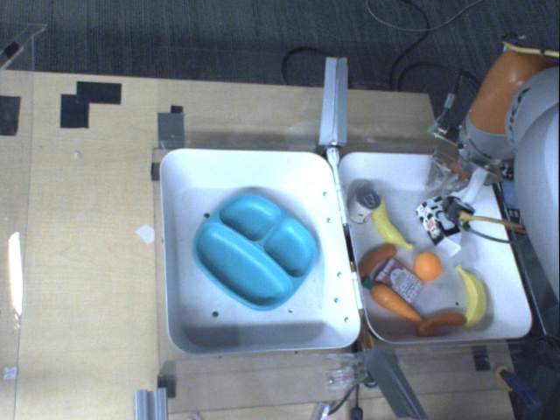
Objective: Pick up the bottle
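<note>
The bottle (391,271) lies on its side in the right bin (503,326), near the bin's middle. It is red-brown with a pale label and points toward the front right. A carrot (395,303) touches its front side, and an orange (427,266) sits just to its right. My gripper (442,178) hangs over the bin's back right corner, well apart from the bottle and to its upper right. Nothing shows between its fingers.
A small grey-and-white cylinder (363,203) and a banana (386,222) lie at the right bin's back left. A second banana (473,294) and a red sausage (442,324) lie at its front right. The left bin (179,252) holds a blue divided plate (255,248).
</note>
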Motion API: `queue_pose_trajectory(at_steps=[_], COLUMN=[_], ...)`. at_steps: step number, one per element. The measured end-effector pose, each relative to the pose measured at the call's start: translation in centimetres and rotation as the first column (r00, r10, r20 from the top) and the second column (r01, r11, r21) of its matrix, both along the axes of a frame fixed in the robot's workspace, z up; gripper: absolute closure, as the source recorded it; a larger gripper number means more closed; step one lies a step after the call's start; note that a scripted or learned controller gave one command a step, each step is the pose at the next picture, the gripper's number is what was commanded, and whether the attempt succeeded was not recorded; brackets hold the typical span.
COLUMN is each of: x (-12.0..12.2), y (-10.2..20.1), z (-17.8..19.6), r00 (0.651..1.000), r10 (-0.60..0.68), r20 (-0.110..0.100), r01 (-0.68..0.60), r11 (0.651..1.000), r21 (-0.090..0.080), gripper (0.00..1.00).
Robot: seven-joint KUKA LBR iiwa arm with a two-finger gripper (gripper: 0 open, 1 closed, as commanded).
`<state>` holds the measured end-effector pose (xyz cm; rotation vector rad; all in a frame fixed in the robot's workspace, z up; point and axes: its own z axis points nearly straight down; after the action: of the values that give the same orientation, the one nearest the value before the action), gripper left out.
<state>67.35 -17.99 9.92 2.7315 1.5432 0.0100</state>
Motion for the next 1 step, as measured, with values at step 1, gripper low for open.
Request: queue_pose_trajectory(at_steps=[1], x=[-0.28], y=[-1.00], z=[-1.31], r00=[0.956], r10=[-0.295], r20=[-0.003], r01=[0.295], r11=[0.956], r21=[0.001], gripper=[1.00])
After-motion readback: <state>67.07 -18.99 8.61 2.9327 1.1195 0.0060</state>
